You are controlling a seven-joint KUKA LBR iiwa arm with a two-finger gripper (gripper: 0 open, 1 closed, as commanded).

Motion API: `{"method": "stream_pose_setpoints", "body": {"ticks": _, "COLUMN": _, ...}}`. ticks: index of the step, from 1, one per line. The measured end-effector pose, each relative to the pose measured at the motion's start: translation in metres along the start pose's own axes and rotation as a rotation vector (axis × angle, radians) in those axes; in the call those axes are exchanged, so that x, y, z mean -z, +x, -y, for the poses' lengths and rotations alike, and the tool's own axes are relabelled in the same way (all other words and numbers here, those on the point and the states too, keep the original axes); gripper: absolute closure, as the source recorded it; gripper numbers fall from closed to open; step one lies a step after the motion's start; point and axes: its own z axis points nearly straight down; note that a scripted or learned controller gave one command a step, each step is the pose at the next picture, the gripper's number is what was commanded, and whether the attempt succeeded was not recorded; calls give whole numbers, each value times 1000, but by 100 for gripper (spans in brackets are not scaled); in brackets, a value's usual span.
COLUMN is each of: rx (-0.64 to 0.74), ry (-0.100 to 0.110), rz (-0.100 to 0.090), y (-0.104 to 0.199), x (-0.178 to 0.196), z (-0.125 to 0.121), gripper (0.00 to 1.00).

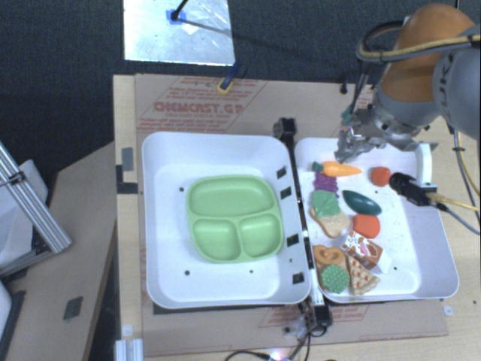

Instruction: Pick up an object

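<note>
We see the gripper [347,151] just above-left of the carrot [340,169] in the right bin [440,265]; fingers' state we can't tell. We'd centre over the carrot's middle, straddle its width, then descend

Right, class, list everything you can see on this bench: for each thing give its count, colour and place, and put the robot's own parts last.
bins: 2, white, side by side on the bench
divided plate: 1, light green, in the left bin
toy carrot: 1, orange, top of right bin
toy grapes: 1, purple, below the carrot
toy tomato: 1, red, right of carrot
toy pizza slice: 1, red-brown, lower right bin
toy pretzel: 1, brown, lower right bin
arm: 1, grey and orange, upper right
gripper: 1, grey, over the carrot
</note>
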Motion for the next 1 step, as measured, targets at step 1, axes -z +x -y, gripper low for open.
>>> {"method": "stream_pose_setpoints", "body": {"ticks": 1, "rx": 0, "ry": 2, "rz": 0, "y": 43, "x": -10, "z": 28, "gripper": 100}}
